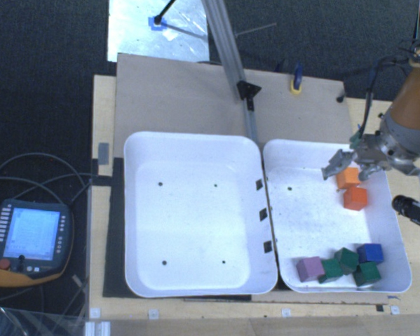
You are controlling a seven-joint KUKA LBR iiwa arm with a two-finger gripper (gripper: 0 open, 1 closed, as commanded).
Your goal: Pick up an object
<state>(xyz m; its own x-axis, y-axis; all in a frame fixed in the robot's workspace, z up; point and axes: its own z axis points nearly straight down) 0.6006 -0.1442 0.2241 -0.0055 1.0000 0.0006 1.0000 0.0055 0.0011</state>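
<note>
**Camera view: pincer spread above the orange blocks in the right bin**

The surface (192, 100) carries two shallow white bins side by side, a layout that gives the arm one bin to pick from and one to drop into. The left bin (137, 153) has a bare floor marked with a few dark dots. The right bin (292, 217) holds all the blocks. The arm (417, 97) reaches in from the right, its orange band above the wrist, and lowers the pincer (352, 166) over the bin's far right part. The fingers stand released, splayed apart, with nothing between them; one points toward the bin's middle. Just beside them lies an orange block (347, 179), the likeliest target, with a darker orange block (355, 199) close by. Well apart, in the near right corner, cluster a pink block (308, 267), two green blocks (345, 261) and a blue block (370, 252), packed against the wall and probably harder to grip.
</note>
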